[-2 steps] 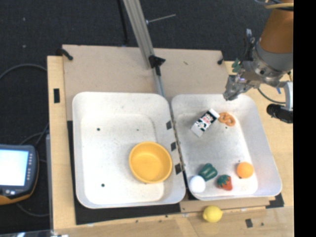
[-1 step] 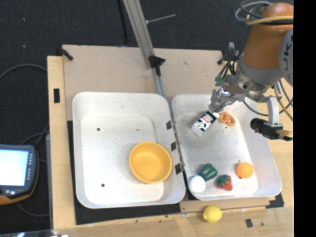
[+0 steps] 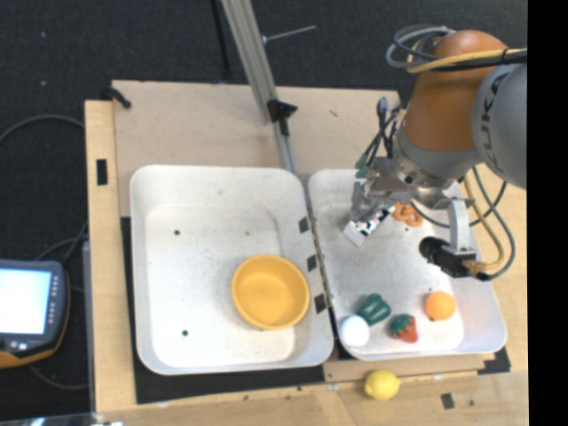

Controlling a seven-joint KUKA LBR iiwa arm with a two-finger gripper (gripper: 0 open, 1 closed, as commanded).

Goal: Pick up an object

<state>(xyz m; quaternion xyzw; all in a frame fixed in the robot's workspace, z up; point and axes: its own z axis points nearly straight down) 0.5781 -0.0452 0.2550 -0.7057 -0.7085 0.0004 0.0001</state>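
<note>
Gripper [image 3: 366, 223] hangs over the right bin [image 3: 479, 331], upper left part; can't tell its opening, nothing seen between it. Candidate objects sit well apart at the bin's near edge: green piece [image 3: 374, 308], white ball [image 3: 355, 331], strawberry [image 3: 405, 327], orange [image 3: 439, 305]. Best move: travel toward 1 isolated target, descend centred. Green piece's long axis runs diagonally, upper left to lower right; the others are roundish.

Two shallow white plastic bins [image 3: 177, 202], matt, faintly speckled. Round yellow plastic bowl [image 3: 271, 291], smooth, dull sheen. Bare tan wooden bench board [image 3: 195, 127], matt. Ribbed silver metal rail [image 3: 248, 38], satin finish.
</note>
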